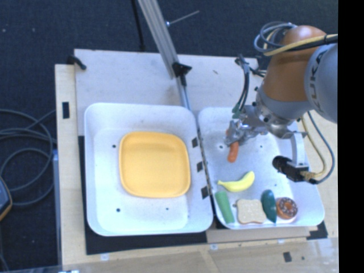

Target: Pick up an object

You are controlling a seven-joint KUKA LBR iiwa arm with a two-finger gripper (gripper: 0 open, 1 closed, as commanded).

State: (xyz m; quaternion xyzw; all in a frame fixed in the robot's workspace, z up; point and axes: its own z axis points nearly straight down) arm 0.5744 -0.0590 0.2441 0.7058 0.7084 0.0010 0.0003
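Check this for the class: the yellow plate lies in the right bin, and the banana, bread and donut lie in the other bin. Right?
Wrong bin: in the camera view the yellow plate lies in the left bin. The banana, bread and donut do lie in the other bin, the right one.

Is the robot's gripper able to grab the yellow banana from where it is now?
Probably yes. The banana lies uncovered in the right bin, apart from the other toys, just below the gripper. But an orange carrot sits right at the gripper.
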